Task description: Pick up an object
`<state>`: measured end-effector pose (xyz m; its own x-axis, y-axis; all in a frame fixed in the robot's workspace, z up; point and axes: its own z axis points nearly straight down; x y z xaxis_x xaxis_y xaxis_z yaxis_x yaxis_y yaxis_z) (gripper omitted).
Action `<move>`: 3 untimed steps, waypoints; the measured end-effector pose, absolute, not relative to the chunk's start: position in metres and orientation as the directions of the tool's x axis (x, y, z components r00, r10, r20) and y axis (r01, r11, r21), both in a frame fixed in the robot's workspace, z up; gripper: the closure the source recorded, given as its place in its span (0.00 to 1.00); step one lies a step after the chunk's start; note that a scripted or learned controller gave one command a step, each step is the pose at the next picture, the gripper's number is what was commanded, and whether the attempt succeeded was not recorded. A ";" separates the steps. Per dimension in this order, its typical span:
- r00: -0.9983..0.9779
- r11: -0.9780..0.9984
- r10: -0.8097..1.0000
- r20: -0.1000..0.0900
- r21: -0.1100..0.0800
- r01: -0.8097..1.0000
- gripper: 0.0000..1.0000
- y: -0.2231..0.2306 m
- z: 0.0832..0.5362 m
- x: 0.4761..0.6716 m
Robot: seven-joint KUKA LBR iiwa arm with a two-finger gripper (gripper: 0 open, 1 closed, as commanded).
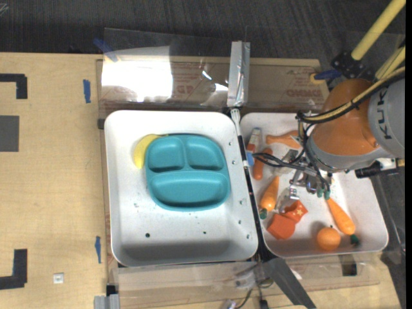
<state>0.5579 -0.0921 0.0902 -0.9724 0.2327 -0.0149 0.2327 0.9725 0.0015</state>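
Note:
The right bin (376, 237) holds several orange toys. An orange-red block (282, 226) lies near its front left. My gripper (293, 197) hangs just above and behind that block, at the end of the grey arm with the orange band (344, 124). Left of the gripper lies a slim orange carrot piece (269, 196). To its right lies a longer carrot (340, 216), with an orange ball (328, 238) in front of it. The wrist and its cables hide part of the bin's middle.
The left bin (129, 224) holds a teal divided plate (187, 170) with a yellow thing (141, 148) sticking out from under its left edge. A small orange stick (257, 167) and a blue-tipped item (255, 136) lie by the divider between the bins.

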 end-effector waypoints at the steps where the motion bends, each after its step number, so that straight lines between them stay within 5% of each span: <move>1: -0.962 0.963 0.271 -0.016 0.004 0.271 0.00 -0.096 0.090 0.549; 2: -0.896 0.896 0.444 -0.017 0.005 0.444 0.00 -0.096 0.090 0.526; 3: -0.865 0.865 0.501 -0.010 0.003 0.501 0.00 -0.118 0.142 0.588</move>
<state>0.5882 -0.1176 0.1416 -0.8652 0.5014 -0.0096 0.5014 0.8652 0.0033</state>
